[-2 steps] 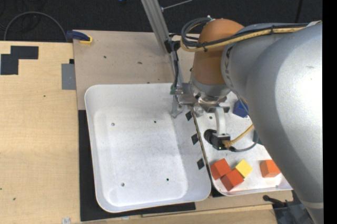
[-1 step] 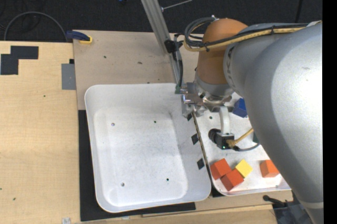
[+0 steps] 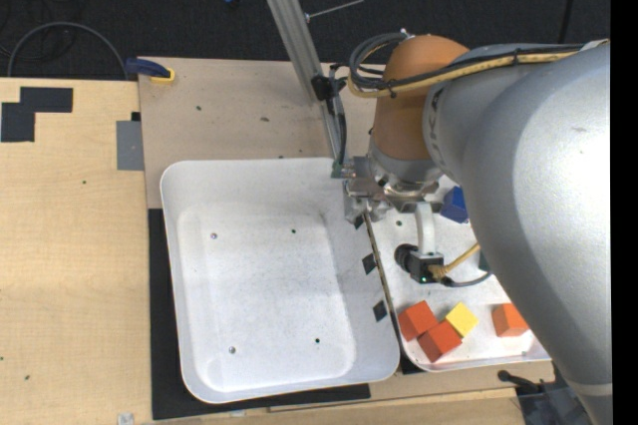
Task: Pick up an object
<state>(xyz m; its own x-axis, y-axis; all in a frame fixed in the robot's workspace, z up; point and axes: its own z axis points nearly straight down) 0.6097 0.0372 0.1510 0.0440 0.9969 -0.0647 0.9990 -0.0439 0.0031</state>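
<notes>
Fingers of our grey two-finger gripper (image 3: 359,212), open or closed we cannot tell, hang by the left wall of the shallow white right-hand bin (image 3: 469,361), probably seeking the red cube (image 3: 419,318) at its front.

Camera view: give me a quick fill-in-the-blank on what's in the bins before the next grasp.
The red blocks lie in the view's ____ bin.
Between the red blocks and the orange block sits a block coloured ____.
The object partly hidden by the arm is coloured ____.
Missing words: right; yellow; blue.
</notes>
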